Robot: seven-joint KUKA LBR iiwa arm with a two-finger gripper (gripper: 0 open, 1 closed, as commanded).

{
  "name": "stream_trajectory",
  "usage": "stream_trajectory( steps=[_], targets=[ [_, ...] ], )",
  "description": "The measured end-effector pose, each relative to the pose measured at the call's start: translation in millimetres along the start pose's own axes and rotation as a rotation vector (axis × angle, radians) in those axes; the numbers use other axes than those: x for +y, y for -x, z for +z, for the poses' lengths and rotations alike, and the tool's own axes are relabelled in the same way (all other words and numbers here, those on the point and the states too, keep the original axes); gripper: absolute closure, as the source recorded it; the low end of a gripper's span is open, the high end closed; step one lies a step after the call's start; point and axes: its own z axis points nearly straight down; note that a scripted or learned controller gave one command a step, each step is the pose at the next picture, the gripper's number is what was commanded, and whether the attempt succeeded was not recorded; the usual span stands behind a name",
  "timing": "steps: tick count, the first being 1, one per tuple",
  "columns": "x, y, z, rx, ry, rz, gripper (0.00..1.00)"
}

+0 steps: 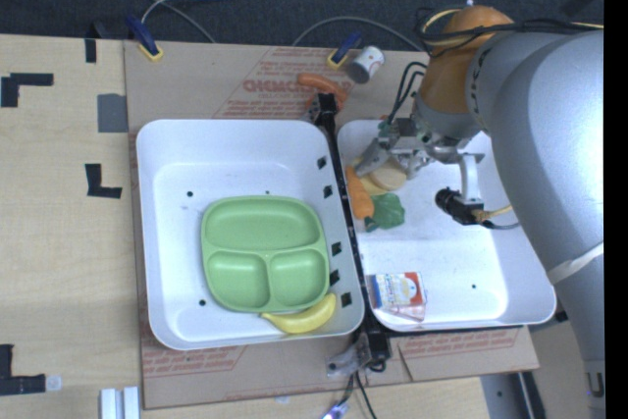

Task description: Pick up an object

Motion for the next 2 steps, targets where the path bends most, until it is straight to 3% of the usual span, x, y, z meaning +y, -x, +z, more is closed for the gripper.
stream_trajectory(
  steps=[1,2],
  targets=[
    [-14.1,0.3,-0.2,0.005,0.001,-0.002,0.00],
    [-14.4,0.0,-9.5,0.006,-0.001,-0.002,1.00]
  ],
)
